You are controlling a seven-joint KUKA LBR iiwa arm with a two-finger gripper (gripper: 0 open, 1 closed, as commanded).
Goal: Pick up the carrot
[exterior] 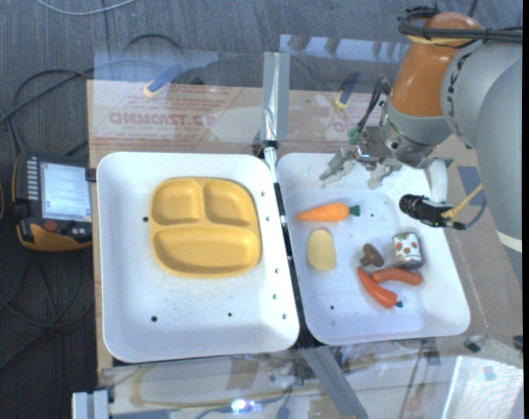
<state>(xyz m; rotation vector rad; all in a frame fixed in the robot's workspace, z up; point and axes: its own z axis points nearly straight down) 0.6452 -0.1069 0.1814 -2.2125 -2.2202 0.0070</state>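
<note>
An orange carrot (pixel 324 212) with a small green tip lies in the right bin (pixel 439 317), near its left wall and toward the back. My gripper (pixel 359 169) hangs over the bin's back edge, up and to the right of the carrot and apart from it. Its two metal fingers (pixel 338 166) are spread apart with nothing between them.
In the right bin also lie a pale yellow potato-like piece (pixel 321 250), a small brown piece (pixel 372 254), a patterned can (pixel 408 248) and two red-orange peppers (pixel 387 283). The left bin (pixel 125 312) holds a yellow divided tray (pixel 205 225). A handheld pendant (pixel 55 201) lies at the far left.
</note>
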